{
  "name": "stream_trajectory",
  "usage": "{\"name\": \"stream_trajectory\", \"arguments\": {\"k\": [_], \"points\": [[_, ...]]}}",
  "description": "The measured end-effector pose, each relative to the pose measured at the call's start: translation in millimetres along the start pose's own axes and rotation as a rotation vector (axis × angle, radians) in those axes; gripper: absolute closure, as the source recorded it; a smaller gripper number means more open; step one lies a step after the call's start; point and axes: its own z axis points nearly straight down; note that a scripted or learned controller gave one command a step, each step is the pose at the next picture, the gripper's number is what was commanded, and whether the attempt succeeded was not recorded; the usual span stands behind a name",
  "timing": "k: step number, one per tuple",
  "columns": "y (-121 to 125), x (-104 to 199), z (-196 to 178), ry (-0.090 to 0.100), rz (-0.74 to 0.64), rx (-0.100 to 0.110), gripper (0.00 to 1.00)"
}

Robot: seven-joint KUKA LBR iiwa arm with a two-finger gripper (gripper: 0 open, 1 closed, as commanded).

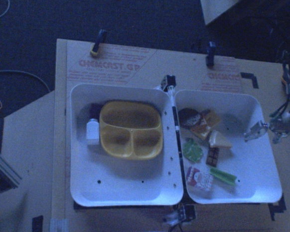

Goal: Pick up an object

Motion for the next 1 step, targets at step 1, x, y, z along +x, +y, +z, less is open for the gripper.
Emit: {"name": "stream_trajectory", "arguments": {"k": [1], "points": [[3.0,0.4,-7.1,-0.004,-0.003,-0.013,0.00]]}}
